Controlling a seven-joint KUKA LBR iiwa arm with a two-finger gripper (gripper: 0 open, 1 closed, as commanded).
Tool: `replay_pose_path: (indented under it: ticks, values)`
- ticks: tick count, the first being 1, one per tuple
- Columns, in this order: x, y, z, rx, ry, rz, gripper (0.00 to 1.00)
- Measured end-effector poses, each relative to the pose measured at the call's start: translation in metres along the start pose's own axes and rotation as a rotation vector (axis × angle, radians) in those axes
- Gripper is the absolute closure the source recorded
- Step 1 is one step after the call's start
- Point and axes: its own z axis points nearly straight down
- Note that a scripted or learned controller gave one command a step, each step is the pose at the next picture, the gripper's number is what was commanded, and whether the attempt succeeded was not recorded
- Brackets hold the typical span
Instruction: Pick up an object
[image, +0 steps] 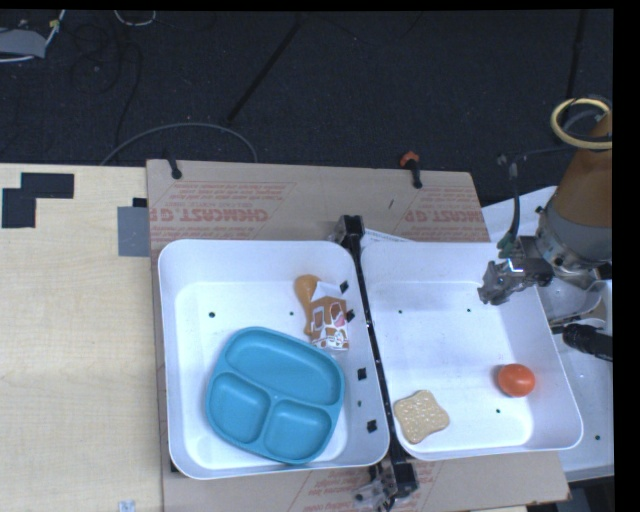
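- We find two shallow white bins side by side on the desk (80, 330): the left bin (185, 290) and the right bin (440, 275), meeting along a dark central divider.
- The left bin holds a blue sectioned plate (275, 395) lying flat in its near half, with three compartments showing.
- Just beyond the plate's far edge lies a small brown-and-white printed packet (328, 325), with a tan piece (307, 290) touching it on the far side. We cannot identify either more closely.
- The right bin holds a slice of toast (421, 416) near its front-left corner, lying flat.
- An orange-red round object, like a tomato (516, 380), sits in the right bin toward its near right side, well apart from the toast.
- The arm (585, 200) enters from the right, and its gripper (497, 282) stands over the far right edge of the right bin.
- We cannot tell the gripper's opening from this angle; we see nothing between its tips.
- The gripper is well apart from the tomato and the toast.
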Motion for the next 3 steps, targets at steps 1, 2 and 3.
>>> replay_pose_path:
  ticks: [1, 2, 3]
  values:
    - [0.055, -0.004, -0.011, -0.001, 0.002, -0.001, 1.0]
    - [0.11, -0.018, -0.012, 0.001, 0.001, -0.001, 1.0]
    - [0.155, -0.018, -0.015, -0.001, 0.0, -0.001, 1.0]
